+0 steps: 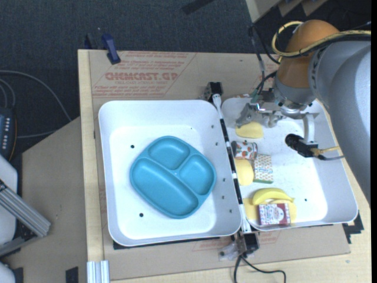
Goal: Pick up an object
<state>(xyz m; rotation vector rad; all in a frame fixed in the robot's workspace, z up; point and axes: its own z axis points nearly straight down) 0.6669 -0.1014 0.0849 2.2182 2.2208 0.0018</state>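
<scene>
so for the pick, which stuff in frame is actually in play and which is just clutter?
In play (right bin):
- gripper, low over the pale yellow piece
- banana
- red carton
- yellow round fruit
- small patterned packets

Just lying about:
- blue divided plate in the left bin
- blue clip on the board
</scene>
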